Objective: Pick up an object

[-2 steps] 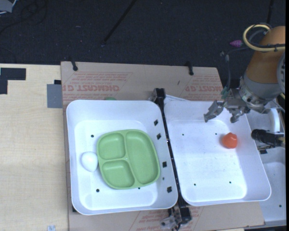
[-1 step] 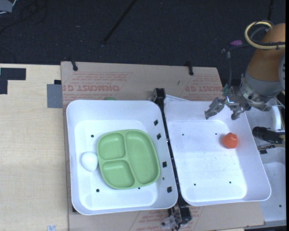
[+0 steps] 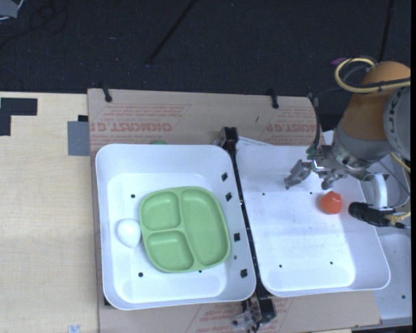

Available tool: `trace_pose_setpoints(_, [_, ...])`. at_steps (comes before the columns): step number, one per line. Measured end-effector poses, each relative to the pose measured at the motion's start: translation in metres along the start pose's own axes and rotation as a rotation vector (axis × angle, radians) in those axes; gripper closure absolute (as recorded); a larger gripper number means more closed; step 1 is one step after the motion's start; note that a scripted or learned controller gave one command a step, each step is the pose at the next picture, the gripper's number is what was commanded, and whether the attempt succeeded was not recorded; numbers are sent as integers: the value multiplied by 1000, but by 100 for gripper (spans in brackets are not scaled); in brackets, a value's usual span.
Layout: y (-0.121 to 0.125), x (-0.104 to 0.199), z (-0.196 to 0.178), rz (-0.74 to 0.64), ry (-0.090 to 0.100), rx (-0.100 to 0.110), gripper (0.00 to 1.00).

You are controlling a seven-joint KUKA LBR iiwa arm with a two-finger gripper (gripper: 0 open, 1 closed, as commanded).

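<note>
A small red-orange ball [image 3: 330, 202] lies in the right bin [image 3: 298, 269], toward its far right side. My gripper [image 3: 312, 180] hovers over the same bin, just up and left of the ball and apart from it. It is open, with one finger [image 3: 294, 179] pointing left, and nothing sits between the fingers. In the left bin [image 3: 118, 165] rests a green three-compartment plate [image 3: 184, 227], and a white egg-shaped object [image 3: 128, 232] lies against the plate's left edge.
A black divider rail [image 3: 239, 214] runs between the two bins. A black cable piece [image 3: 371, 214] of the arm hangs over the right bin's right rim, close to the ball. Brown cardboard [image 3: 194, 116] lies under both bins.
</note>
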State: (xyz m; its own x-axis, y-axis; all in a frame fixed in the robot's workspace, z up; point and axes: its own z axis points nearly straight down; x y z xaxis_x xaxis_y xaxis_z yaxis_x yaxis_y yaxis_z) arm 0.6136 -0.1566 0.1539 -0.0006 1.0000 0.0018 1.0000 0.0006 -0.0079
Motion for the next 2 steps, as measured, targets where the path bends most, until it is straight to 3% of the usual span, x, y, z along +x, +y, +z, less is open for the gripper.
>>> trace_pose_setpoints(2, [-1, 4, 68, 1, -1, -3, 0])
